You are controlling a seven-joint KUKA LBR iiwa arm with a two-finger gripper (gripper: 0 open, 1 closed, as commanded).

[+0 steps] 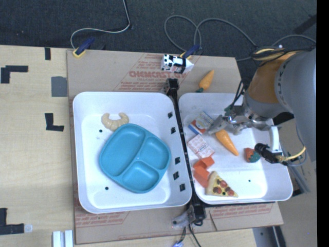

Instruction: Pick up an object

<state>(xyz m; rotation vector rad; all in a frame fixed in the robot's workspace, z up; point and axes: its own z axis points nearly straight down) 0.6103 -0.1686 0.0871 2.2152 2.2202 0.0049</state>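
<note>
- I see the carrot (226,142), centre right of frame, lying in the right bin (277,189).
- It looks light, rigid and slick; I'd grip its thick middle.
- The pincer (232,121) is just above it; I can't tell its state.

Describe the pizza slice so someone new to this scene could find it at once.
Start at the right-hand bin, the one under the arm. Look to its near edge, left of middle: the pizza slice lies just below the orange block. It alone is a tan wedge with red dots.
</note>
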